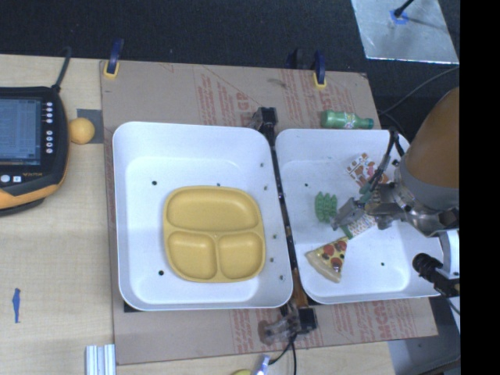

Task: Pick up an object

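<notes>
**Pizza slice not yet lifted; gripper low in the right bin**

Pizza slice (pixel 329 259) lies flat on the floor of the right bin (pixel 312 143), near its front left corner. Its long axis runs on a slant: the crust end sits to the lower left and the narrower end points up and to the right, toward the gripper (pixel 353 216).

You will find the gripper down among the objects, just above the slice and beside a green toy (pixel 326 205). A small printed card (pixel 358 226) lies at its tip, and a second one (pixel 359 166) sits further back in the bin. Whether the jaws are spread or closed you cannot tell; the fingertips merge with the clutter.

Judged from this, nothing is raised off the bin floor. The grasp and the lift both remain to be done.

The left bin (pixel 125 209) holds a yellow tray (pixel 213 233), untouched.
</notes>
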`<action>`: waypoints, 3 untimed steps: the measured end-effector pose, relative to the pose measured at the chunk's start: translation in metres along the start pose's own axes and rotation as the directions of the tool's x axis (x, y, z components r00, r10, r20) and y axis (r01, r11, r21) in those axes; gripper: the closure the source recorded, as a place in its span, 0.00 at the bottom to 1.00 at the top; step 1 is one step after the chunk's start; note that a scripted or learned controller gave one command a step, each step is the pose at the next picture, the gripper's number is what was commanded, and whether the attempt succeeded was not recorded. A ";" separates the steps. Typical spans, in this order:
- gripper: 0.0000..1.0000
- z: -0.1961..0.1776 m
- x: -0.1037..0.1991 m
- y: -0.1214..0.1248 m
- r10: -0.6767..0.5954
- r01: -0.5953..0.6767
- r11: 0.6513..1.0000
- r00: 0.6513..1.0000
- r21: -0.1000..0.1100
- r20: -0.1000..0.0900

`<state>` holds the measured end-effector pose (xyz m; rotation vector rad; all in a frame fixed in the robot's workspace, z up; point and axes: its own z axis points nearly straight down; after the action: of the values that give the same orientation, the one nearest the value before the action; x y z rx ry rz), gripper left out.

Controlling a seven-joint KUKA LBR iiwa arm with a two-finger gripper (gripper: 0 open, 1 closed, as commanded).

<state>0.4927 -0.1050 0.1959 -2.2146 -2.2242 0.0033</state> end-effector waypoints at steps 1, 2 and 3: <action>0.00 0.101 0.010 0.049 -0.002 0.002 1.000 1.000 -0.007 0.002; 0.00 0.101 -0.007 0.066 -0.001 0.001 1.000 1.000 -0.006 0.001; 1.00 0.090 -0.009 0.067 -0.003 0.003 1.000 1.000 -0.007 0.005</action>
<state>0.5593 -0.1141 0.1056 -2.2172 -2.2336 0.0005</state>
